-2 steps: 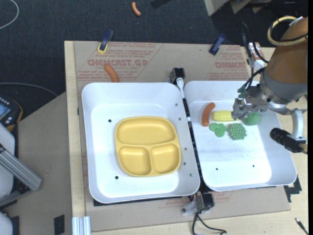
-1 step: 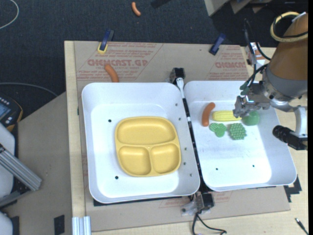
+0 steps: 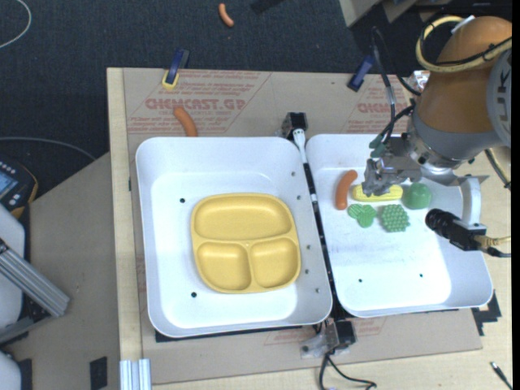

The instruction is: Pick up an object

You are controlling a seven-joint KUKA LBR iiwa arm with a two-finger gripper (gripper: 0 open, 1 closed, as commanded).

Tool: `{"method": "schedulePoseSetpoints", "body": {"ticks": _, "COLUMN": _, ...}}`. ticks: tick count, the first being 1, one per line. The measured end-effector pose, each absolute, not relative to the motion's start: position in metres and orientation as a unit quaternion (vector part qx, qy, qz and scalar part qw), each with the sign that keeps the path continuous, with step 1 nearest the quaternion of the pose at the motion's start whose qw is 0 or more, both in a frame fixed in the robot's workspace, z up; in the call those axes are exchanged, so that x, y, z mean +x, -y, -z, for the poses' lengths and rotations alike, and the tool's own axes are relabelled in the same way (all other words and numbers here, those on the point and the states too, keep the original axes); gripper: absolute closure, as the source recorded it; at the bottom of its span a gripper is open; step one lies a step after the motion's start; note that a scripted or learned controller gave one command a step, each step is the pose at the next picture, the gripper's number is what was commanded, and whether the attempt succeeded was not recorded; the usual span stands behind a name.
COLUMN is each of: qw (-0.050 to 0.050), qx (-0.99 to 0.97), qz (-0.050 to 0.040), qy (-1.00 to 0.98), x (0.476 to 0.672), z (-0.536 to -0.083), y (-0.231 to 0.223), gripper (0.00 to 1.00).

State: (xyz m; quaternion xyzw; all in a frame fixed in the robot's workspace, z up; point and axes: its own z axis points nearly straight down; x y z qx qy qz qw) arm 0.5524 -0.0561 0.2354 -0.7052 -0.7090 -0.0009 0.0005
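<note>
Around the claw (image 3: 375, 187): orange sausage (image 3: 345, 188), yellow piece (image 3: 382, 193), green toys (image 3: 394, 217).

- I see a yellow three-compartment plastic tray (image 3: 244, 242) lying in the left shallow white bin (image 3: 154, 218).
- An orange sausage-shaped toy (image 3: 186, 121) lies on the brown cardboard surface (image 3: 244, 96), just behind that bin.
- A blue-and-yellow clamp (image 3: 174, 69) grips the surface's far edge.
- Another small orange piece (image 3: 226, 14) rests on the dark floor (image 3: 122, 15).
</note>
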Motion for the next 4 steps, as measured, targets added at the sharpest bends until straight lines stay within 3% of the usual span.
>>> {"method": "schedulePoseSetpoints", "body": {"ticks": 1, "qw": 0.002, "qx": -0.706, "qz": -0.0005, "qy": 0.709, "x": 0.5336, "z": -0.2302, "y": 0.0107, "gripper": 1.00}}
{"method": "schedulePoseSetpoints", "body": {"ticks": 4, "qw": -0.001, "qx": -0.707, "qz": 0.0006, "qy": 0.707, "x": 0.5430, "z": -0.2345, "y": 0.0141, "gripper": 1.00}}
